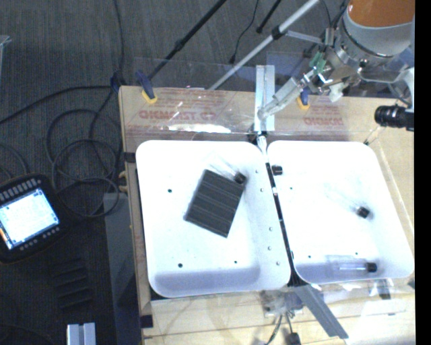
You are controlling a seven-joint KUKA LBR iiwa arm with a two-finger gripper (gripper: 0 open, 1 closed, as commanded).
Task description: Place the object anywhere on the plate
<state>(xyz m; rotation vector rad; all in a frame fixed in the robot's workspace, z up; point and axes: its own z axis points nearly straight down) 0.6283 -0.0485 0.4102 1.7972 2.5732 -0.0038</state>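
Observation:
A dark ribbed rectangular plate lies tilted in the left bin. A small black-tipped clear object rests at the plate's far right corner, touching or just overlapping its edge. My gripper hangs above the back rim where the two bins meet, well away from the plate, with nothing visibly in it. The arm's orange band sits at the top right.
The right bin holds a small black piece, a clear tube with a black cap near its front wall, and a black bit by the divider. An upright post stands behind the bins. Cables and a tablet lie left.

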